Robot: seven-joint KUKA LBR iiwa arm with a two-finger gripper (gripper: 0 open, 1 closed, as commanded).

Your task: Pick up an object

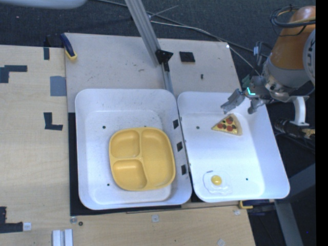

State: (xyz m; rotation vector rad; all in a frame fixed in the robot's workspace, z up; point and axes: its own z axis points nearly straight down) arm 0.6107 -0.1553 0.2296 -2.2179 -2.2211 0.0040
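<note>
Pale wood and a grey board make up the surface (31, 152) beneath me, and on it sit two shallow white bins side by side: the left bin (84, 137) carries a yellow divided plate (142, 158), the right bin (266, 158) carries a toy pizza slice (228, 125) near its far end and a toy fried egg (216, 182) near its front edge. My jaws (241, 102) hang above the far right part of the right bin, just beyond the slice and not touching it; they look spread apart with nothing between them, so I am holding nothing. I judge the step in hand to be the approach to the slice, the nearer of the two things. To do it well I would centre over the slice before going down, turn my wrist so the jaws close across its narrower width, and keep clear of the bin's far wall, which is close. The slice lies flat, its tip pointing toward the left bin and its crust toward the right rim, so its long axis runs roughly left to right across the bin. Being flat and thin, it may slip out unless I go fully down.
</note>
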